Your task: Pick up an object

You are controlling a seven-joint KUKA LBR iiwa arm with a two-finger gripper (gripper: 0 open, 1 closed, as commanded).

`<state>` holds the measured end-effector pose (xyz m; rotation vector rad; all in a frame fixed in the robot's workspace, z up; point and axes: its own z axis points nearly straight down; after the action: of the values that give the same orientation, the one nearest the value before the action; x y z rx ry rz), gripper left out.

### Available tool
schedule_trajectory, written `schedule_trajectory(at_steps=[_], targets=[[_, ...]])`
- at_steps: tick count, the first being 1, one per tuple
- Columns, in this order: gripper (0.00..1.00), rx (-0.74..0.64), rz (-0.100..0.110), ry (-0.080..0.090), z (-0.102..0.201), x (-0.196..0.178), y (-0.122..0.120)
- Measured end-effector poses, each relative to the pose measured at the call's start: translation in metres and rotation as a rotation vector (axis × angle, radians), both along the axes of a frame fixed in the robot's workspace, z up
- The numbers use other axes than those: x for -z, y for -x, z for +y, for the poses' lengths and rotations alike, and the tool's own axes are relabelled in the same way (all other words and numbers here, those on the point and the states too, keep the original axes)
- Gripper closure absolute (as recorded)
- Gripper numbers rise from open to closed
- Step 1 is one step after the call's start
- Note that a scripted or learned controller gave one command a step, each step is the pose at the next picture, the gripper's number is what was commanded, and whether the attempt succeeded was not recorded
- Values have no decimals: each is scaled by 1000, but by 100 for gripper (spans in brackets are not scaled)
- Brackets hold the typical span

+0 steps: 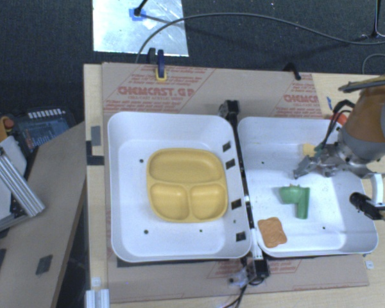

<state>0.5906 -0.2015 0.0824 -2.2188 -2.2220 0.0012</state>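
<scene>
In the right bin [267, 153] lies a green L-shaped piece [296, 199] near the middle. A flat orange-brown piece [272, 231] rests at the bin's front left corner. A small pale yellow piece [308, 149] sits toward the back. My gripper [303, 169] hangs low over the right bin, just above and behind the green piece and in front of the yellow piece. It points left and down. Nothing can be made out in its grasp. The grey arm with its orange band [367, 117] comes in from the right.
The left bin [128, 172] holds a yellow divided plate [186, 183]. A black hinge strip [239, 172] runs between the two bins. A black part of the arm [367, 204] hangs over the right bin's right edge. Cables cross the dark floor behind the bench.
</scene>
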Motion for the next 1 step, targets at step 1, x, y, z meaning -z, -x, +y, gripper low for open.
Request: schedule_trajectory(at_steps=[1], targets=[[100, 0, -7, 3, -1, -14, -2]])
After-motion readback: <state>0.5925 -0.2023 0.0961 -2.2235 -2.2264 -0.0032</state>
